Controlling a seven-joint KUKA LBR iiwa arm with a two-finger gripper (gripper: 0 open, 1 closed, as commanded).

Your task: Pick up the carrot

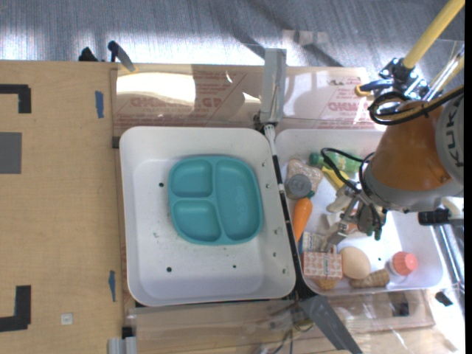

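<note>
Two white bins sit on the bench. Right bin (pixel 424 275) holds the carrot (pixel 302 216) at its left edge; the hand (pixel 345 216) hovers just beside it, whether apart or together I cannot tell.

smooth matt teal plastic tray (pixel 216 199) in a glossy white plastic bin (pixel 140 198), beside a matt cardboard sheet (pixel 55 198).

Tray (pixel 216 200) in left bin (pixel 140 220) — carrot (pixel 302 217) in right bin (pixel 428 268), by the divider
</note>
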